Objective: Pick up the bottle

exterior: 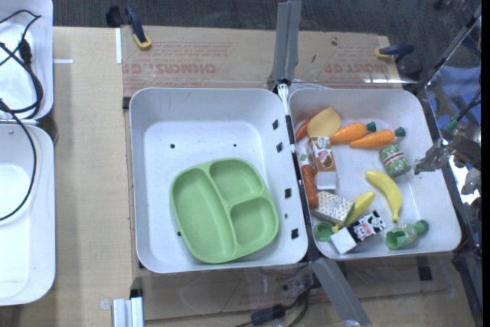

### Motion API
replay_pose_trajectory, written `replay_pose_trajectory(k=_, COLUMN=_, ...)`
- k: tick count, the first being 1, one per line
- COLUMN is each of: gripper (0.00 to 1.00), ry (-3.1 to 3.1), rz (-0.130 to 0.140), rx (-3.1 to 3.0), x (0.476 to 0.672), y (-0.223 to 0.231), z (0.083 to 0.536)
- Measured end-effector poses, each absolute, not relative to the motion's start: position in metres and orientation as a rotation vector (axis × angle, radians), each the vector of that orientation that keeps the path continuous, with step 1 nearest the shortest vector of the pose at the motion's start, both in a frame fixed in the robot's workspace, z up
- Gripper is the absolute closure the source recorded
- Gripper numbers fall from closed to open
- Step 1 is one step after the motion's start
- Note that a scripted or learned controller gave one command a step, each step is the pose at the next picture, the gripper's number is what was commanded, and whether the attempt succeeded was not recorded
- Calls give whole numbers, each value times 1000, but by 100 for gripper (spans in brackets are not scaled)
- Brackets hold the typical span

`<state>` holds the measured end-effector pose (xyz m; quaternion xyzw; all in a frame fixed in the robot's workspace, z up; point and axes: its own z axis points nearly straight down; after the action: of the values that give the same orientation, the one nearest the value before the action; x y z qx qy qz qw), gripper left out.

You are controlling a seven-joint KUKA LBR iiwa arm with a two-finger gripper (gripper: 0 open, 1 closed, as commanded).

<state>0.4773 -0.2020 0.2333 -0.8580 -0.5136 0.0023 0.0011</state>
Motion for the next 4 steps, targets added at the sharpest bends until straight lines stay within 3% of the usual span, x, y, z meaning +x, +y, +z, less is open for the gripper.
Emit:
replay_pose_trajectory(k=1, gripper=100, ry=-1616, rz=13, rx=-2690, x=478, y=-202, z=241)
replay_pose_trajectory(k=2, gripper=0, ry=-1616, rz=13, rx=-2690, x=478, y=-202, z=241)
replay_pose_trajectory(k=3, gripper=0, ry=-1478, rz=5, rx=-2769, x=476, y=-154, z=90)
replay_pose_trajectory(k=4, gripper=0, ry=-1488, rz=5, rx=-2765, x=477, y=-170, z=145)
